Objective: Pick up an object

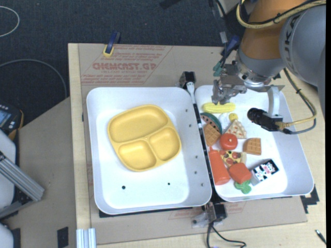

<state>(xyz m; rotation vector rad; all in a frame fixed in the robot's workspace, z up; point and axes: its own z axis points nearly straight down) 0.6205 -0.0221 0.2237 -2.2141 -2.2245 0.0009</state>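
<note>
The right white bin point(295, 159) holds a heap of toy food. At its far left end lies a yellow corn-like piece point(218, 108). Below it are a watermelon slice point(211, 121), a brown bread piece point(212, 134), a red tomato point(229, 141), a pizza wedge point(237, 128), a waffle square point(253, 146), an orange carrot point(218, 167) and a red piece with a green stem point(241, 174). My gripper point(222, 96) hangs just above the yellow piece, at or near its top. Nothing visibly sits in it.
The left bin point(103, 185) holds a yellow divided plate point(144, 137). A black-and-white block point(265, 170) lies near the right bin's front. A black part on a cable point(261, 117) hangs over the right bin. The divider point(199, 133) runs between the bins.
</note>
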